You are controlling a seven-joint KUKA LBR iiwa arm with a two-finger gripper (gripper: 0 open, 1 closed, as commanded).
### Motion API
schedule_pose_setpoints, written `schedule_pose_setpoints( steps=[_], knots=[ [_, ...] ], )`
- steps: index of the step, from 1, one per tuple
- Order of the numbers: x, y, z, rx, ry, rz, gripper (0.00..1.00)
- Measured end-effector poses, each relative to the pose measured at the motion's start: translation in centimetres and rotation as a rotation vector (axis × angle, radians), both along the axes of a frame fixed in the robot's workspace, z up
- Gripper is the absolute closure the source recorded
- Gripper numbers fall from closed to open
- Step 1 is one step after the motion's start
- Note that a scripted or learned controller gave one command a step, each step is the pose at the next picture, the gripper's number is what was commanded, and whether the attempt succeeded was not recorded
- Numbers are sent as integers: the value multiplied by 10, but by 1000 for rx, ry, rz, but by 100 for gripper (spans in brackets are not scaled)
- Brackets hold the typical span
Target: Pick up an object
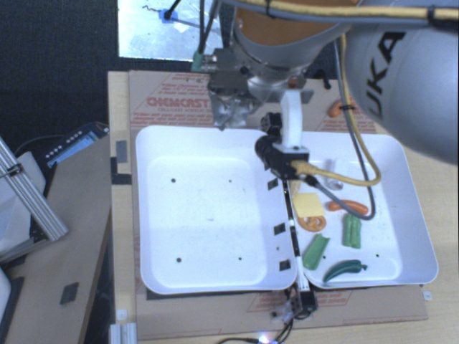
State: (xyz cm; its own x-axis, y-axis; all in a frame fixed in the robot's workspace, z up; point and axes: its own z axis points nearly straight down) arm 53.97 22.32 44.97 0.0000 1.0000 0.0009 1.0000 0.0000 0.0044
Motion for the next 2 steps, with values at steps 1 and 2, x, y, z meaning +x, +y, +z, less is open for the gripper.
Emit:
schedule_pose_setpoints(
  steps=[1,2],
  knots=[
    [-44,4,-116,-3,12,2,100],
    [-43,12,19,7,-9,6,100]
  ],
)
